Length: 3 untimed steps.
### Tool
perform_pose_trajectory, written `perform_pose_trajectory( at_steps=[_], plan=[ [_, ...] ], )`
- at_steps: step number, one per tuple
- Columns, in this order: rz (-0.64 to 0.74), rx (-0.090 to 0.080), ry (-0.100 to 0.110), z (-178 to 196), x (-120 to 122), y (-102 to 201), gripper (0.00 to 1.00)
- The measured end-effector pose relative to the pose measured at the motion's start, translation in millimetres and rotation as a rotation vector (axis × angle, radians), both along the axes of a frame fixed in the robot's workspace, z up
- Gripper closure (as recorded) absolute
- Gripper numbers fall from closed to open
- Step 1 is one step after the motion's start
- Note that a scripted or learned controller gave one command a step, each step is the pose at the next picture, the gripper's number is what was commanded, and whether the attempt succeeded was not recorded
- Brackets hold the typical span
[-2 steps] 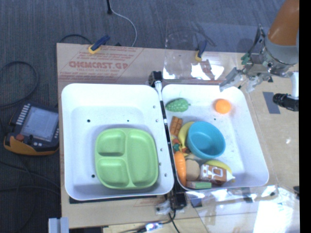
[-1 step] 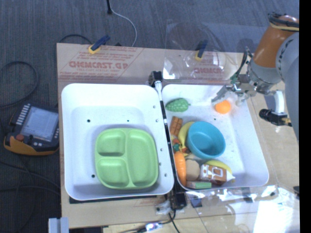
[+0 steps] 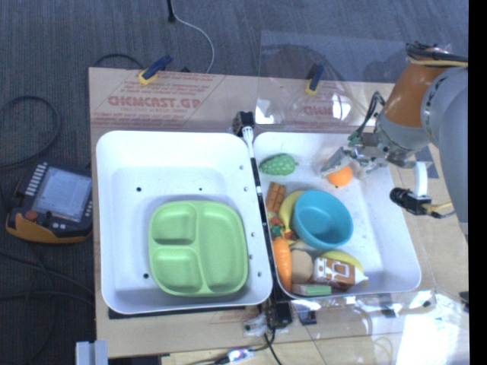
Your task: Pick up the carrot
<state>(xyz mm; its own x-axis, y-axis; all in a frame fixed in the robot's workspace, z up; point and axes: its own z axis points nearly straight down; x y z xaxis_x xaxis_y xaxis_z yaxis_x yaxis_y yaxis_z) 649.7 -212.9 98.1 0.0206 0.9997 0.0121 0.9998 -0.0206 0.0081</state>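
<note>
resting on the bench (image 3: 122, 82) are two white bins: the left bin (image 3: 114, 166) carries a green tray (image 3: 199, 248), while the right bin (image 3: 396, 249) is crowded with toy food around a blue bowl (image 3: 323, 219). the arm (image 3: 426, 105) is seen over the right bin's far side, its claw (image 3: 346, 160) just above a small orange piece (image 3: 340, 176); whether the claw is clenched cannot be told. the carrot (image 3: 282, 260) is left untouched against the near-left wall, so the approach step is judged unfinished, and a shift toward that wall is called for.

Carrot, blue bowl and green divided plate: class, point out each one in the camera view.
carrot (image 3: 282, 260): camera view, middle of its orange body.
blue bowl (image 3: 323, 217): camera view, inside of its hollow.
green divided plate (image 3: 199, 248): camera view, central ridge between compartments.
</note>
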Motion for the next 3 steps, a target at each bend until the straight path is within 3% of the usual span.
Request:
perform_pose_trajectory(
  at_steps=[1,2,3],
  plan=[
    [-0.002,-0.014,0.003,8,-2,-6,1.0],
    [-0.024,-0.012,-0.008,120,24,105,1.0],
    [-0.106,-0.009,0.009,136,7,198,1.0]
  ],
)
